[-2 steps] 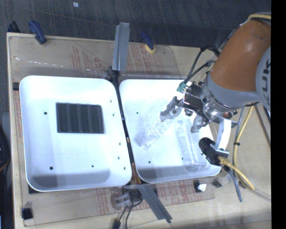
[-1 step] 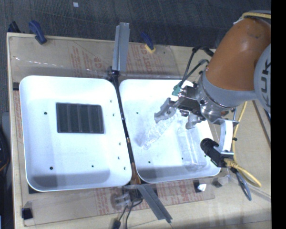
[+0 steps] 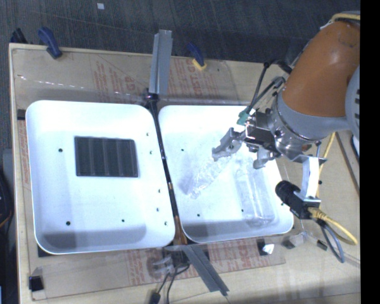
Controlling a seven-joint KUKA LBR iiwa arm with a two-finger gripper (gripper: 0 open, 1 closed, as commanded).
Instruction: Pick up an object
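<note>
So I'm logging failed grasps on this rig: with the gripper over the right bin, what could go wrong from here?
1. The clear plastic objects are faint against the white right bin, so the gripper may close beside one.
2. A second clear piece lies close to the bin's right wall, leaving little room for fingers.
3. The left bin holds a dark ribbed block, far from the gripper.

Pale table (image 3: 82, 68) spans the frame, blue clamps (image 3: 49, 43) along its upper edge. Two white bins sit side by side at centre: left bin (image 3: 44, 170), right bin (image 3: 196, 223).
</note>
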